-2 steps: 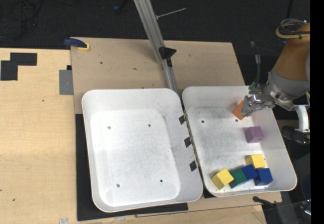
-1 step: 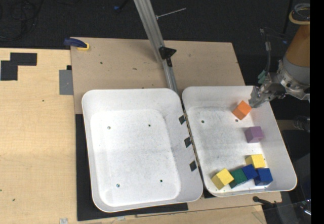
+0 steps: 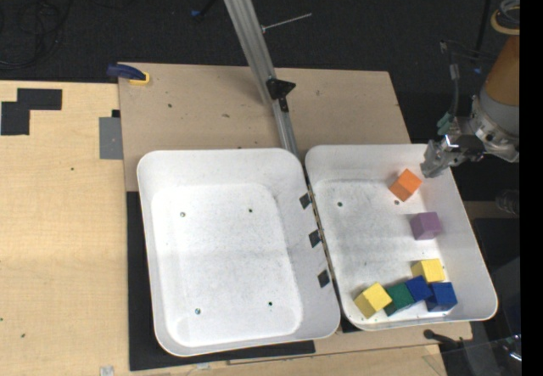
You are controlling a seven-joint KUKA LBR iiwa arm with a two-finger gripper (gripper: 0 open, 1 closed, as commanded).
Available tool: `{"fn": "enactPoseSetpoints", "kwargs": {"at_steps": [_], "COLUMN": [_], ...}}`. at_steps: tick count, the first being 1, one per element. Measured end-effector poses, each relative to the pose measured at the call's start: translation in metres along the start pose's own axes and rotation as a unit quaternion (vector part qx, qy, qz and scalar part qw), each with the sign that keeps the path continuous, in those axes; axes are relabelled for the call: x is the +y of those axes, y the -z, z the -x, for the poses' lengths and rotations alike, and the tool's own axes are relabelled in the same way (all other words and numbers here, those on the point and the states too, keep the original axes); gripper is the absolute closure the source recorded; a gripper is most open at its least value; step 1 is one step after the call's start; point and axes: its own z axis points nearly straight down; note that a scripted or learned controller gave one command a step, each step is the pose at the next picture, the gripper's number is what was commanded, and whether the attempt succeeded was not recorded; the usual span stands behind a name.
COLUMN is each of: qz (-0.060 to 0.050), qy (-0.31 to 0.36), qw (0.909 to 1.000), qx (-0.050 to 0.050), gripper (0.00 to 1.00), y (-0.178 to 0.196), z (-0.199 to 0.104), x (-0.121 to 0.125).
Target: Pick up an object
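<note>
My hand (image 3: 434,159) hovers at the right bin's (image 3: 383,159) one o'clock edge; its grip I cannot tell. The orange block (image 3: 405,184) sits just beside it, so I'd descend squarely over that.

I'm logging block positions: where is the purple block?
The purple block lies in the right bin, near its right wall, below the orange block and above the yellow block.

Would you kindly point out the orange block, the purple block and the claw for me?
orange block (image 3: 405,184), camera view, middle of its top face.
purple block (image 3: 425,225), camera view, centre of its top face.
claw (image 3: 433,164), camera view, at its tips.
</note>
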Motion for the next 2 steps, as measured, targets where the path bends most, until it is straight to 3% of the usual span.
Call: {"fn": "enactPoseSetpoints", "kwargs": {"at_steps": [2], "qz": [-0.002], "qy": [0.000], "qw": [1.0000], "qx": [0.001], "gripper": [1.00], "y": [-0.014], "z": [-0.088], "x": [0.005]}}
